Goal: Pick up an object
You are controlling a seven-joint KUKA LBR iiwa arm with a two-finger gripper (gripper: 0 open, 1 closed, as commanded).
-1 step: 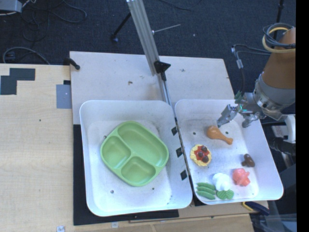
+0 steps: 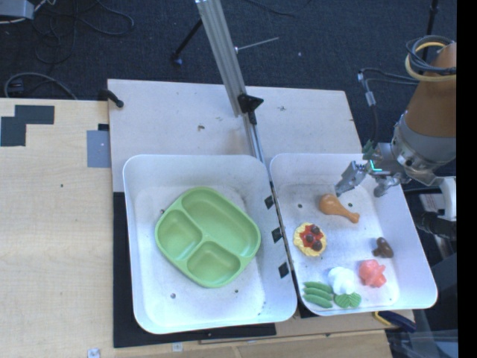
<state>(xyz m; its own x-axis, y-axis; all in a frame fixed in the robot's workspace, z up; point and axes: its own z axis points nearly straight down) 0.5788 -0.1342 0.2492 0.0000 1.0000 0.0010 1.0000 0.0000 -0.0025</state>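
Drumstick (image 2: 339, 208) lengthwise upper-left to lower-right, bone end toward lower right.

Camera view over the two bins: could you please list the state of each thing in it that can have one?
Two-finger gripper: open, holding nothing, above the right bin's far edge.
Green three-compartment plastic plate: flat in the left bin, right way up, nothing in its compartments.
Orange toy drumstick: lying on its side, untouched.
Small yellow toy tart with red berries: sitting flat, topping up.
Green toy pea pods: lying flat by the near wall.
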